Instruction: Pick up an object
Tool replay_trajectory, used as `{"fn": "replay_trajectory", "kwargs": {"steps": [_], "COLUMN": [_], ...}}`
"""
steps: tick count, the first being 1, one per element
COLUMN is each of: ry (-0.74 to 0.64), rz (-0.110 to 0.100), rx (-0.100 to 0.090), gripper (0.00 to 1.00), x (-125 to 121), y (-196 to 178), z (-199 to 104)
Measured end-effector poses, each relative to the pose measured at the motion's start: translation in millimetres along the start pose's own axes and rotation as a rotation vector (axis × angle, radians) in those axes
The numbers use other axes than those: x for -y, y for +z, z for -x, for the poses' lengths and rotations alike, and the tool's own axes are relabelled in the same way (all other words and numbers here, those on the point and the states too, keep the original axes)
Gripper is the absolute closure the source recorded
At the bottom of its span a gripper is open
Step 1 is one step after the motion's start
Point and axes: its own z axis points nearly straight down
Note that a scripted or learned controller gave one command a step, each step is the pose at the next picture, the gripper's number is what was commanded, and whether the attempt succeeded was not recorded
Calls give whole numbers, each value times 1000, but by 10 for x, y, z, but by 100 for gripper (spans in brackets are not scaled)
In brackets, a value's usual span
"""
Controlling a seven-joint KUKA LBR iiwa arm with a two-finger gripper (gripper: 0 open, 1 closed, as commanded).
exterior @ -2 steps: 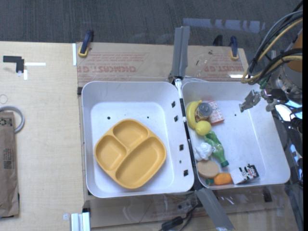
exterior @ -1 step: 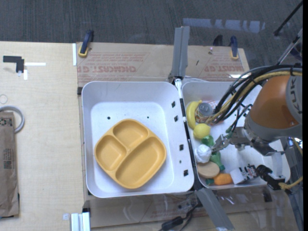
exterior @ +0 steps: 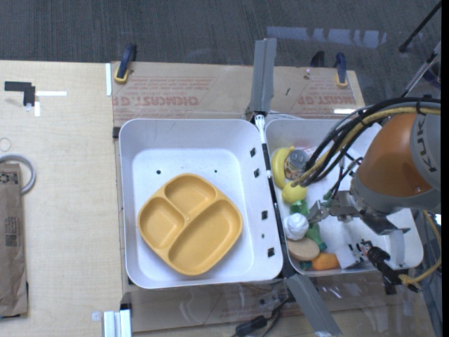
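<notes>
A dark grey carpeted floor (exterior: 182,20) is running across the top of the view, behind a pale wooden tabletop (exterior: 63,132) that is taking up the left side. A sheet of brown cardboard (exterior: 189,93) with red printed letters is lying flat on the tabletop, and two blue and yellow clamps (exterior: 126,63) are holding it at its far edge, one toward the left and one toward the right (exterior: 341,70). At the left edge a brown paper bag (exterior: 12,237) is lying near a grey ring (exterior: 24,170), and the light is falling evenly, with soft shadows.

Bright, even overhead light; soft shadows, sharp focus, mild glare on white bins (exterior: 133,188).
</notes>
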Motion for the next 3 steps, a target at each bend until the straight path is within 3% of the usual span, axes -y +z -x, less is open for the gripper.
{"fn": "replay_trajectory", "kwargs": {"steps": [1, 2, 3], "ry": [252, 253, 253], "rz": [-26, -32, -32], "rx": [-10, -8, -8], "gripper": [0, 100, 0], "x": [100, 97, 97], "y": [-938, -998, -998], "z": [-783, -767, -768]}}
